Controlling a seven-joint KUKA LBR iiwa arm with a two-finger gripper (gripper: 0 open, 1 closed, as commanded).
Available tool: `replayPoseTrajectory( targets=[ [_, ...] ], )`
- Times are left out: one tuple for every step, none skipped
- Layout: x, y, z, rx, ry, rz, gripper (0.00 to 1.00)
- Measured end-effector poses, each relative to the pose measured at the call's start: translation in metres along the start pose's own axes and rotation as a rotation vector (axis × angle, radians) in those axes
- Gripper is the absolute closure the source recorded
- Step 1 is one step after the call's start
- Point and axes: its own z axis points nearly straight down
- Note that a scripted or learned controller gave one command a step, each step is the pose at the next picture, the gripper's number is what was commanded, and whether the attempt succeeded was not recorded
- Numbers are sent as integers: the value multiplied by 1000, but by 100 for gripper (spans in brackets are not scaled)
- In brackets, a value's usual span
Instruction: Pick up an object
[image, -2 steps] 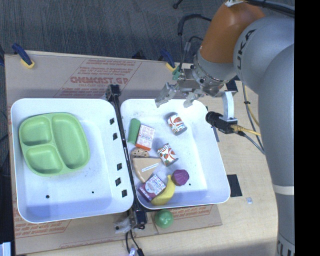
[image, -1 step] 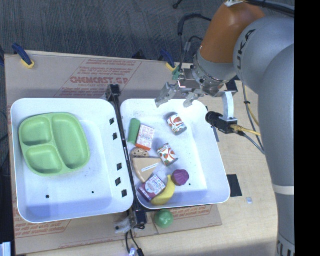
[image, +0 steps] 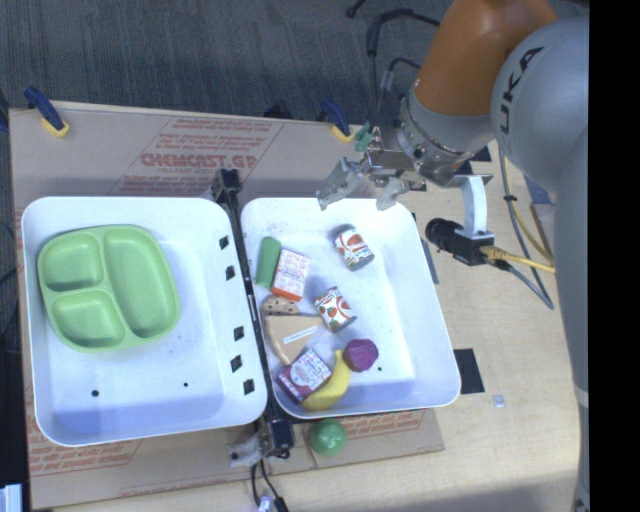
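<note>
My gripper (image: 358, 193) hangs over the far edge of the right bin (image: 432, 330), its two fingers spread open with nothing between them. Just below it and to the front lies a small red-and-white can (image: 353, 248). Further toward the front are a second can (image: 334, 309), a green block (image: 268, 260), a pink-and-white carton (image: 291, 274), a purple plum (image: 361, 354), a banana (image: 332, 386), a purple-labelled packet (image: 305, 373) and a wedge of cheese (image: 290, 332).
The left bin (image: 130, 395) holds a green divided plate (image: 106, 285). A green ball (image: 327, 437) lies on the bench in front of the right bin. Blue clamps (image: 47, 110) grip the cardboard at the back.
</note>
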Motion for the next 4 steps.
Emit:
replayPoseTrajectory(
  targets=[
    [15, -7, 32, 3, -1, -1, 0],
    [67, -75, 126, 6, 0, -1, 0],
    [67, -75, 126, 4, -1, 1, 0],
    [67, -75, 126, 4, -1, 1, 0]
  ],
)
